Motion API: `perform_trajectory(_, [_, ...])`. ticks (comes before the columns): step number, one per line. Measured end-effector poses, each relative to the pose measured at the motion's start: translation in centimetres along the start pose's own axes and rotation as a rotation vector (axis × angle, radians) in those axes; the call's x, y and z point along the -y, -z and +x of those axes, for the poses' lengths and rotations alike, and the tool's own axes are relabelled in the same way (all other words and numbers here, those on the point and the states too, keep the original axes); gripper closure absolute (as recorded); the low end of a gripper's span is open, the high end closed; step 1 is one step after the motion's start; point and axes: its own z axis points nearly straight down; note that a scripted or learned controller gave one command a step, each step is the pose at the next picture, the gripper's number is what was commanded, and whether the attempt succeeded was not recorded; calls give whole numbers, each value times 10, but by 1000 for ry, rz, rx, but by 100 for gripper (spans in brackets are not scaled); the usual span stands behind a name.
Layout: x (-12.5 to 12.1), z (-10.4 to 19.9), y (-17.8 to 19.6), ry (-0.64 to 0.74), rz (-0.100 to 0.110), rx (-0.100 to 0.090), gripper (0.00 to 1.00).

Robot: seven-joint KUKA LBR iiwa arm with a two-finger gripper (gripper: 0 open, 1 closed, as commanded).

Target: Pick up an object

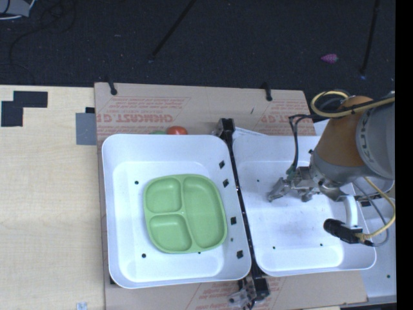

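Plainly, the main hazard was distance from anything worth grasping. The gripper (279,192) sat low over the right bin (303,263), near its far-left part, and nothing lay under it that I could make out on the white floor there. The one clear object in a bin was the green plate (186,213), lying flat in the middle of the left bin (122,173), well apart from the gripper and across the black divider (235,192) between the bins. A closing here would most likely have caught nothing. A reach for the plate could also go badly, I judged: it is wide, shallow and flat, so only its rim offers a hold, and the fingers might slide off or merely push it against the bin wall. Crossing low could strike the divider.

The arm (348,147) came in from the right, its orange band above the grey wrist, bent downward with the gripper pointing left. Its fingers looked spread part way, with nothing between them, though the metal parts were small and hard to read. A small red thing (176,131) lay beyond the left bin's far edge, on the cardboard (193,105), outside both bins.
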Motion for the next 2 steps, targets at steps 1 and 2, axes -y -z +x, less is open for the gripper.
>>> perform_trajectory(1, [0,-1,13,-3,0,0,100])
perform_trajectory(2, [-6,-2,57,1,-5,1,100])
